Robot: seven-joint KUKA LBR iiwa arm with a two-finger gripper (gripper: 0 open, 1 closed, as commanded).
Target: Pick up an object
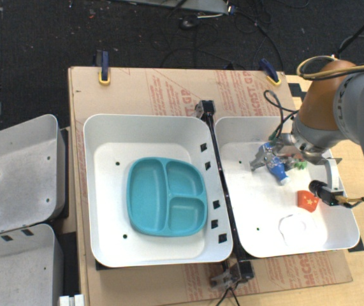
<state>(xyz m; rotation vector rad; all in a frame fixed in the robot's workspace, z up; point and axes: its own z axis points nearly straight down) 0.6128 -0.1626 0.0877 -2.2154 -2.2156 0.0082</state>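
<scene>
Two white bins side by side on the desk (143,85) | left bin (99,190): one teal divided plate (167,196), room around it | right bin (334,234): one blue bottle (277,169) and one orange piece (307,201), near half bare | end effector (269,157) down at the bottle, grip can't be made out
</scene>
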